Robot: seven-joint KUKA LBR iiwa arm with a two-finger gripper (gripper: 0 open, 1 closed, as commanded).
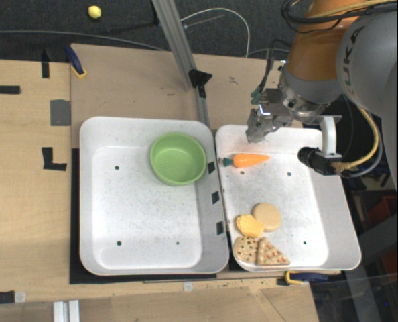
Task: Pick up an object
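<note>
Carrot (249,159) lies at six o'clock from gripper (257,134), just beside, apart; long axis three-to-nine, tip toward three. Gripper's opening: cannot tell.

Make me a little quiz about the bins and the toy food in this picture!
1. True or false: the green bowl sits in the left bin.
2. Which food lies nearest the gripper? A) carrot B) pizza slice C) round cookie
3. Fill in: the waffle piece lies in the ___ bin.

Key: 1 true; 2 A; 3 right.
</note>
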